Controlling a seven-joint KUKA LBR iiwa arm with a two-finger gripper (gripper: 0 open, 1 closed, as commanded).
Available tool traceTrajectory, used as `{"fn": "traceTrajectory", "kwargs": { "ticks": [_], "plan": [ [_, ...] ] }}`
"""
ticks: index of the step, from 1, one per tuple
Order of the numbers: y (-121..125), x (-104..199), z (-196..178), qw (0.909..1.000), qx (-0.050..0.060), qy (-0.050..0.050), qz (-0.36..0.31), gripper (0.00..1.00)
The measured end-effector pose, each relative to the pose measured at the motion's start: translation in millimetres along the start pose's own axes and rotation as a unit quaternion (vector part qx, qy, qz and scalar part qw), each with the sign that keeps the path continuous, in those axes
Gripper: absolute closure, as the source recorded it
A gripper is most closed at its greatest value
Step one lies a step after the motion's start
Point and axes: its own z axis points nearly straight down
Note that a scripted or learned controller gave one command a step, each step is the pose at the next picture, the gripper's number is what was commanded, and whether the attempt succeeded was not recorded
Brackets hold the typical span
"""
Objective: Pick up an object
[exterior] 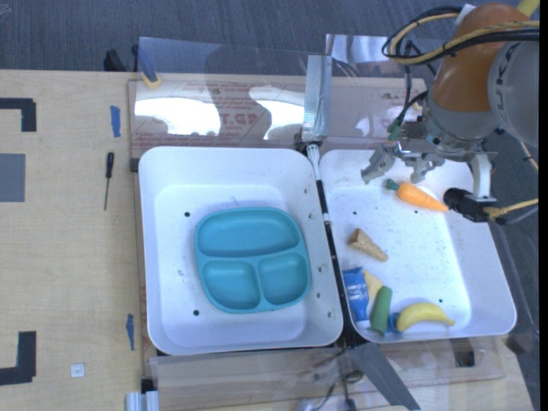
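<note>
My gripper (396,169) hangs over the back of the right bin (484,251), its two grey fingers (373,168) spread apart with nothing between them. An orange carrot (419,196) lies just below and right of the fingertips. A tan cone (367,244) sits mid-bin. At the front of the bin lie a blue packet (354,291), a green piece (381,308) and a yellow banana (423,315).
The left bin (163,229) holds a teal divided plate (252,258). A clear upright panel (315,97) stands behind the bins. A black cable plug (467,204) hangs by the carrot. A screwdriver (108,178) lies on the wooden bench at left.
</note>
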Motion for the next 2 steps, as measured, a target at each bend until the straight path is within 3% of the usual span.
{"fn": "traceTrajectory", "kwargs": {
  "ticks": [1, 2],
  "plan": [
    [3, -76, 2, 0.9996, -0.001, -0.002, -0.03, 0.0],
    [25, -100, 89, 0.9999, -0.009, -0.003, -0.009, 0.0]
  ]
}}
